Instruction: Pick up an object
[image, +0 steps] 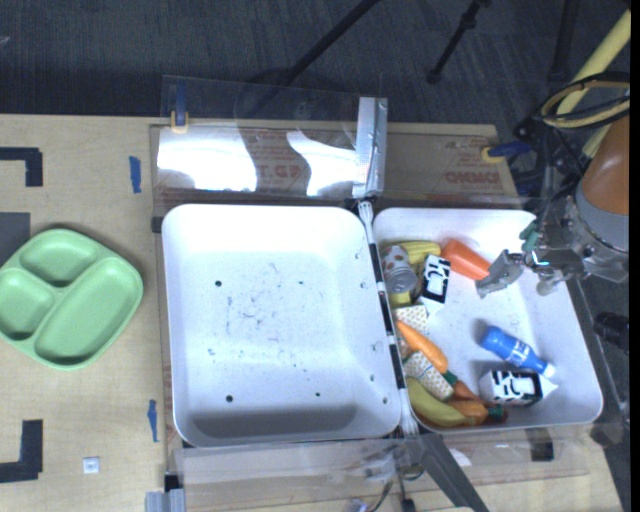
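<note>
Blue bottle (515, 350) with white cap lies tilted in right bin (570, 330)

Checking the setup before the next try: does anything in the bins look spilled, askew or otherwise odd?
Nothing looks spilled or damaged. The objects are crowded along the left wall of the right bin; the carrot and banana lie in that heap. The blue bottle lies apart on its side. The gripper hovers above the right bin.
</note>
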